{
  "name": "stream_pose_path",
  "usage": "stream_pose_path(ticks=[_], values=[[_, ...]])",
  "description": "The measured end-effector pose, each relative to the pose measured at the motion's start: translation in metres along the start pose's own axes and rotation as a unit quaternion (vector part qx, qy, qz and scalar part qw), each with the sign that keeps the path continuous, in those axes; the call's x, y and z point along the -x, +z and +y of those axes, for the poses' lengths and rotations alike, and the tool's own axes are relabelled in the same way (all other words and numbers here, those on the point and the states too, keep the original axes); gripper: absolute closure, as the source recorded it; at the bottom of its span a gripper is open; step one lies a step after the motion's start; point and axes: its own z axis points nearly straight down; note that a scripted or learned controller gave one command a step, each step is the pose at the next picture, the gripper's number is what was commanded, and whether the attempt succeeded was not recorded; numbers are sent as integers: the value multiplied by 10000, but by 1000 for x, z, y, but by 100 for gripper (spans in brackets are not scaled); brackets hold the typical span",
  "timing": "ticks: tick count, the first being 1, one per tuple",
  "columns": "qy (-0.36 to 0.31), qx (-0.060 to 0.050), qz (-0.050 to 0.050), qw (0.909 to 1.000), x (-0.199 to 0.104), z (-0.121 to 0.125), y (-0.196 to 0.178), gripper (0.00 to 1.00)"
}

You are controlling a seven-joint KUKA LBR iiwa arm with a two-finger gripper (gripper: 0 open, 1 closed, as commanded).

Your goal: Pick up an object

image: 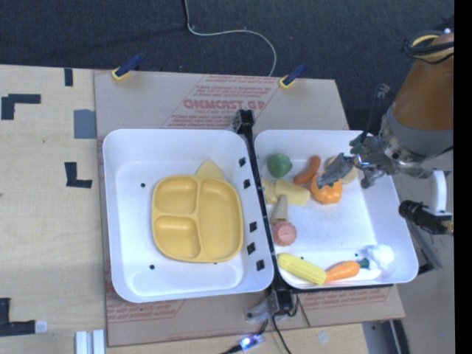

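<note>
Start with the tabletop (44, 198) and its two white bins. The left bin (122, 220) carries a yellow divided plate (198, 218), with a pale yellow piece (210, 169) peeking out behind it. The right bin (376, 220) holds the toy food, so that is where you work.

The arm (428, 94) reaches in from the right, and your gripper (338, 172) sits low over the upper part of the right bin, right at the orange pepper-like toy (327, 191). That toy looks like your target. To do this step well, centre the gripper over the toy's bulk rather than its edge, come straight down, and close only once a finger sits on each side. The orange carrot-like piece (307, 171) lies just beside it, and the pale yellow piece (286, 192) is near, so keep clear of them or you risk pinching two things or nudging the target away.

The rest lies further off: a corn cob (302, 269) and a small carrot (342, 271) along the near edge, a green round toy (279, 164), an ice-cream cone toy (282, 221) and a white piece (381, 256).

As for the gripper, the dark fingers blur against the toy, so you cannot tell how far open it is. It appears to touch or hover just over the orange toy, and nothing is plainly held.
</note>
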Motion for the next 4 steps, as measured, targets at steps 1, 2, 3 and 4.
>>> stream_pose_path(ticks=[1, 2, 3, 4], values=[[14, -64, 9, 10000, 24, 3, 142, 0], [2, -13, -63, 10000, -1, 34, 169, 0], [-1, -9, 16, 10000, -45, -53, 65, 0], [-34, -17, 17, 10000, -117, -59, 70, 0]])
